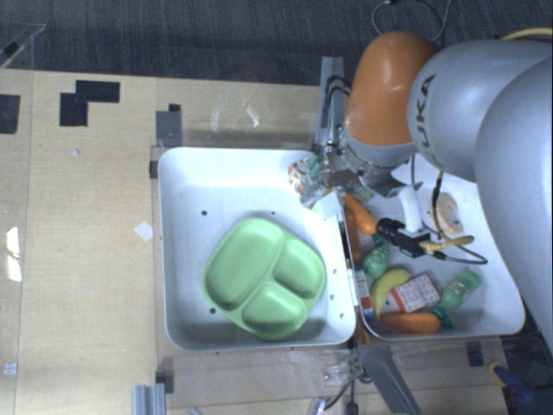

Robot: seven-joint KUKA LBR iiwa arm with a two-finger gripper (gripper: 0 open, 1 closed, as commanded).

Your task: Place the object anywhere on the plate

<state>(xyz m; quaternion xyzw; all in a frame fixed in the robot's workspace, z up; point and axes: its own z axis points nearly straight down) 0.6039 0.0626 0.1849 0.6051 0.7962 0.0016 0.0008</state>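
Object (pixel 301 176) small, near jaws at left bin's far-right corner; grip unclear; green plate (pixel 265 277) apart.

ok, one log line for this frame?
gripper: over left bin's far right corner, small object at its tip, grasp unclear | green plate: bare | right bin: carrots, banana, other items

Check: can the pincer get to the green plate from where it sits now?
Probably yes. The pincer hangs over the left bin's far right corner, and the green plate lies open nearer the camera in that bin, with nothing on it or between them.
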